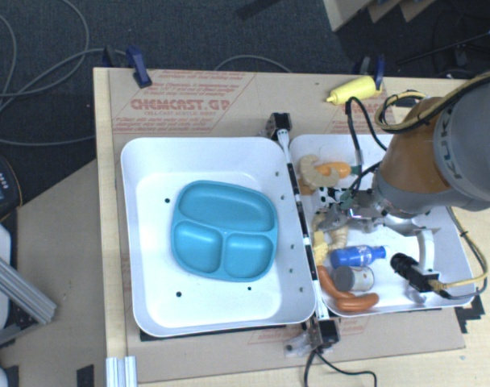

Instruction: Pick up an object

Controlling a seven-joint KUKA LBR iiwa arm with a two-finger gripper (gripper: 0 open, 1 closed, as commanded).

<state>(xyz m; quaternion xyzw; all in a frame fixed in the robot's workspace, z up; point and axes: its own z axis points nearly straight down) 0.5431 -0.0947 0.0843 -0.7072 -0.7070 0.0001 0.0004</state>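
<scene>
The camera view looks down on two white bins side by side. The left bin (pixel 148 280) holds a blue divided plate (pixel 223 229) lying flat near its middle, with bare white floor around it. The right bin (pixel 446 301) holds a crowd of small things along its left wall: a tan and orange toy (pixel 324 169) at the far end, a black-and-white spotted piece (pixel 330 195) below it, then a blue bottle (pixel 356 256), a grey can (pixel 359 279) just beside the bottle, and a reddish sausage (pixel 347 296) curving along the near corner. The arm (pixel 438 156) comes in from the right, and its gripper (pixel 339 213) is low over the cluster, close to the spotted piece and above the bottle; the wrist and cables hide the tips, so it cannot be told whether they are spread or closed, nor whether anything sits between them. The bottle seems the likeliest target: it lies just toward the near side of the gripper, long axis running left to right across the bin, cap end pointing right. A pick there would likely need a short shift toward the near edge and a squeeze across the bottle's narrow width, with the can crowding one side.
</scene>
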